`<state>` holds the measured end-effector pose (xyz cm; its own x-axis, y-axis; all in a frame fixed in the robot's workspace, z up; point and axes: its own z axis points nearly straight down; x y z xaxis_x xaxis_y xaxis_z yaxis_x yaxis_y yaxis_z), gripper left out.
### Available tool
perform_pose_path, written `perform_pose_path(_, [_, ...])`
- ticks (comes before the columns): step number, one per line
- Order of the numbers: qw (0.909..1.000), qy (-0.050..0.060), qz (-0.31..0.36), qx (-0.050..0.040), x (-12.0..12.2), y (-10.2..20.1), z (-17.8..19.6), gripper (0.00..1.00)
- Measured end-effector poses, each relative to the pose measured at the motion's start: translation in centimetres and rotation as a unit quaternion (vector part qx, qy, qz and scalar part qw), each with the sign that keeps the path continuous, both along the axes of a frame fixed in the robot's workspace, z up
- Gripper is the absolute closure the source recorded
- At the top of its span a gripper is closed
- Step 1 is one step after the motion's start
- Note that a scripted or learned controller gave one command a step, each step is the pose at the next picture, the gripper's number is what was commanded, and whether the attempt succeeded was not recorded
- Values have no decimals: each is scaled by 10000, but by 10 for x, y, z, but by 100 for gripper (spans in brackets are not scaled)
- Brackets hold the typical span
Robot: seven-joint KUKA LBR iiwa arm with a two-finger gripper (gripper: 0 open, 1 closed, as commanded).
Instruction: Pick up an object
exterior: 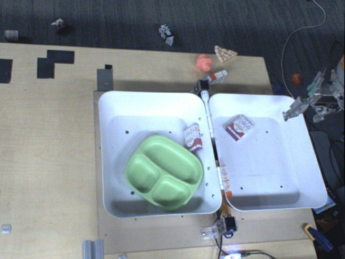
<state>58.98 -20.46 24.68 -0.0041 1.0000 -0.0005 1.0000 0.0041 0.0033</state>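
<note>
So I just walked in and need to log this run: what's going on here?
A robot arm is set to pick something from two white bins. Its gripper sits at the right bin's far right corner, with nothing visibly held. That bin has a small red and white packet. The left bin holds a green divided plate and another small packet beside it.

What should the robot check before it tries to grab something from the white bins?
1. Something to grab in the right white bin: ok, a small red and white packet lies there.
2. Packet free of other things: ok, bare floor around it.
3. Second choice: ok, a red and white pouch in the left white bin, but touching the green divided plastic plate.
4. Gripper over the packet: not ok, it sits at the right bin's far right corner.
5. Gripper ready to grasp: cannot tell.
</note>
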Motion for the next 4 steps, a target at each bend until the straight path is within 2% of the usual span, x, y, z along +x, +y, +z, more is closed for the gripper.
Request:
perform_pose_path(1, [10000,13,10,7,39,0,-105,0])
perform_pose_path(2, [10000,6,21,28,68,2,-162,0])
perform_pose_path(3, [10000,-1,12,5,32,57,-161,0])
perform_pose_path(4, [10000,-17,-11,-4,-63,67,-160,0])
